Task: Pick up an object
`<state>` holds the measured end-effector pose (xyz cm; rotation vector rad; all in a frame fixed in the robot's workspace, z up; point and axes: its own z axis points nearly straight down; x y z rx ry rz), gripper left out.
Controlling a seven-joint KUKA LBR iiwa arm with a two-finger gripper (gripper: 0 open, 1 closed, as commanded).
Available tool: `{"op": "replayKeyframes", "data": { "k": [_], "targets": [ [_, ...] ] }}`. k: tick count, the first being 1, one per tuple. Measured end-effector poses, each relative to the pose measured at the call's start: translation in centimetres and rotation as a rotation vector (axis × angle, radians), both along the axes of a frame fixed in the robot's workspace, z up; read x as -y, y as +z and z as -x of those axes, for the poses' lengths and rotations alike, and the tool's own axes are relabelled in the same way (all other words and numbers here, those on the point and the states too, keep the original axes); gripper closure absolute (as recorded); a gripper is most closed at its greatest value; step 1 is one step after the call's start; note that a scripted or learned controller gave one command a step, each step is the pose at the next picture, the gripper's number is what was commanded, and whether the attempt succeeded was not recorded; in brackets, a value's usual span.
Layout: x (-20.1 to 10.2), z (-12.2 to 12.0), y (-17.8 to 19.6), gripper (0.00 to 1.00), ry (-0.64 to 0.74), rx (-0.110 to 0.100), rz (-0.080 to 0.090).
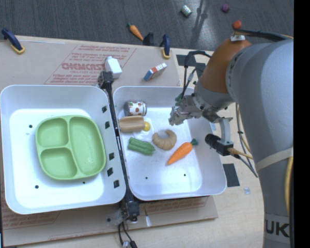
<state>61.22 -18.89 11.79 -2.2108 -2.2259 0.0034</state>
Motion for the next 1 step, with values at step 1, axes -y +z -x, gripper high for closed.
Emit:
{"op": "replayKeyframes", "data": {
  "k": [1],
  "targets": [
    [2.25, 4.59, 7.51, 1.00, -0.002, 0.004, 0.002]
  ]
}}
